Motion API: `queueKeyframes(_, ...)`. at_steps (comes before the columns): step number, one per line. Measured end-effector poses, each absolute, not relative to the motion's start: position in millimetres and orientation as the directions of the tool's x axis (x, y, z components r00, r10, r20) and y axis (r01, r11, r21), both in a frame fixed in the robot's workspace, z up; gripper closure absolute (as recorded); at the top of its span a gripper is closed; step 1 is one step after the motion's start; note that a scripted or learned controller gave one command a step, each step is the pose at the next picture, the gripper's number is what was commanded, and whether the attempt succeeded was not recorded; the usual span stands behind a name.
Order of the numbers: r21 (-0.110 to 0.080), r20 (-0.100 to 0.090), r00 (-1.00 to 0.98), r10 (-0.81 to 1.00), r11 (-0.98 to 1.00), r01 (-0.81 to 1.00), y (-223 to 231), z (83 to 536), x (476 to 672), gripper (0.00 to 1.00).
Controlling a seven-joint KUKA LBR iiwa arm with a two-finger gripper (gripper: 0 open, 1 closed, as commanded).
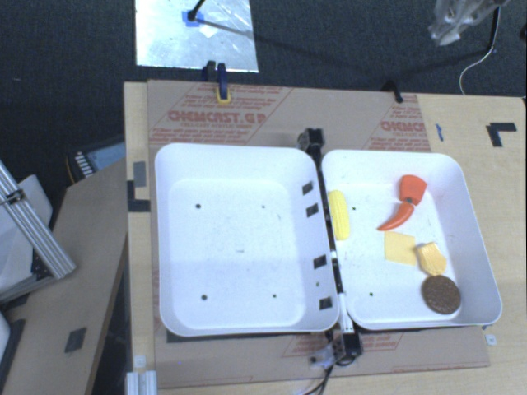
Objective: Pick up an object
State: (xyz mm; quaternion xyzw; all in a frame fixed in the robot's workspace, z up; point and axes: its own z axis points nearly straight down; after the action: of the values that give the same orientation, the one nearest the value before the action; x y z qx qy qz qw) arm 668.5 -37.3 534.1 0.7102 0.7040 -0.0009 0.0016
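While the gripper (461,11) sits high in the top right corner of the camera view, blurred and translucent-looking, well away from both bins, nothing is between it and the bench; how its jaws stand can't be told from this blur

Camera view: 2 white bins side by side on a cardboard-covered bench (247,109). The left bin (169,220) shows its bare white floor with small dark dots. The right bin (482,262) holds 5 items: a yellow corn cob (338,214) lying lengthwise just beside the left wall; an orange carrot-like piece (405,200) with a wide top and a curved tip, toward the far right part; a pale yellow flat cheese-like slice (400,248) below it; a small yellow chunk (431,258) touching the slice's right side; a round brown cookie-like disc (441,294) just below the chunk, near the front right corner

A shiny metal sheet (196,21) lies on the dark floor beyond the bench, top left
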Motion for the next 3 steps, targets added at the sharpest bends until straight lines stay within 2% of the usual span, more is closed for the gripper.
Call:
queueKeyframes(2, 0.002, -0.004, 0.006, 1.000, -0.006, 1.000, -186.2, 535.1, 667.4, 1.00)
queueKeyframes(3, 0.003, -0.002, -0.003, 1.000, 0.003, 1.000, -180.9, 535.4, 668.4, 0.00)
